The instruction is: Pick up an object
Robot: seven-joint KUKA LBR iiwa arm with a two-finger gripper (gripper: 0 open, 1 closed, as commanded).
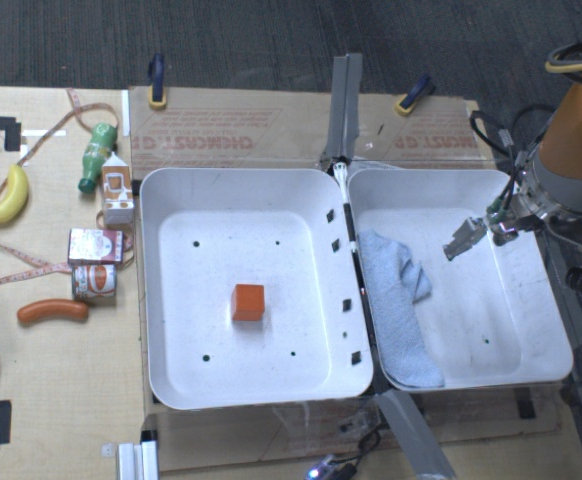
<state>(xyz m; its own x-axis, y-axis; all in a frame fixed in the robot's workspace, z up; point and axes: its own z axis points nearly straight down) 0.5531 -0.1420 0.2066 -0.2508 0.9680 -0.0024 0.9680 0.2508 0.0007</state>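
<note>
Two white bins [156, 298] are carried side by side on the desk [46, 368]; a banana [6, 198], a sausage [51, 312] and a green bottle [96, 154] are laid at its left.

Soft blue cloth [396, 303] (rumpled) lies in a smooth plastic bin [531, 368].

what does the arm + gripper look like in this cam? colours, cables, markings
The arm shows at the right edge: a broad orange band, a pale grey ring beneath it, and a yellowish ring on top. Black cables loop along its left side toward the wrist. The gripper is small, grey metal, angular, with dark parts behind it. No readable markings.
</note>
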